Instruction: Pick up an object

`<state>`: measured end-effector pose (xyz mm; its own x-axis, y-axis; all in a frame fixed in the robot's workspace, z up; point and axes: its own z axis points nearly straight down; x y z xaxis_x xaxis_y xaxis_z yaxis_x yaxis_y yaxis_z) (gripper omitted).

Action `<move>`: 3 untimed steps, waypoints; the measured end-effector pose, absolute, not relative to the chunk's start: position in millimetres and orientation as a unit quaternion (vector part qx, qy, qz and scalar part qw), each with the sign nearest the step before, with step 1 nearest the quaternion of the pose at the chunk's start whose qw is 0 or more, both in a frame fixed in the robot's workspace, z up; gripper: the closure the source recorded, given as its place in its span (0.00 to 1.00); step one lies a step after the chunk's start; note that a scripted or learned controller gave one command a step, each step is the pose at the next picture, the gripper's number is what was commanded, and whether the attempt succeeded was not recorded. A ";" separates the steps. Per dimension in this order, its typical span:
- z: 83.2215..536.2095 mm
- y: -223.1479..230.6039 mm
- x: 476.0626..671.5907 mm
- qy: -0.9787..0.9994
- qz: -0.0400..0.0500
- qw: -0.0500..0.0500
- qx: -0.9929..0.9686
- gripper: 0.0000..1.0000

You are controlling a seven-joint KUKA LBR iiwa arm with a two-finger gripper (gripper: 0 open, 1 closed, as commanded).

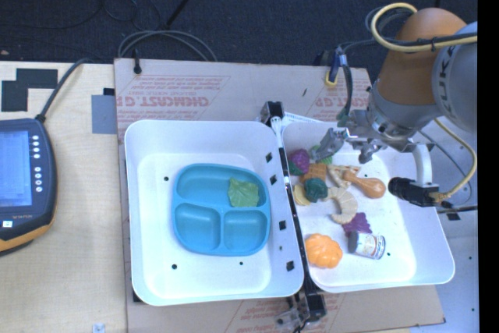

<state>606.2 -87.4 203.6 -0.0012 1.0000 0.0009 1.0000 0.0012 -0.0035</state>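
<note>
Whether the two-finger gripper [348,143] is spread or clenched cannot be told; it hovers over the right white bin [425,265]. Just below it lies a tan wooden drumstick-shaped toy [364,182], its long axis roughly left-right, thick end pointing right.

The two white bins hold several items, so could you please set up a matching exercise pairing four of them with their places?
Things:
1. blue tray
2. green item
3. orange item
4. small can

Places:
A. lying on its side in the right bin, right of the orange item
B. in the blue tray's upper right compartment
C. front of the right bin, near the divider
D. on the left bin's floor

Pairs: 1-D, 2-B, 3-C, 4-A
</note>
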 end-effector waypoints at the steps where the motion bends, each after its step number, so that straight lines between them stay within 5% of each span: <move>1: 82.1 -113.8 539.0 -0.706 0.003 0.003 -0.708 0.00; 2: 87.3 -91.0 472.6 -0.707 0.002 0.003 -0.707 0.00; 3: 98.1 -95.1 475.2 -0.704 0.001 0.002 -0.710 1.00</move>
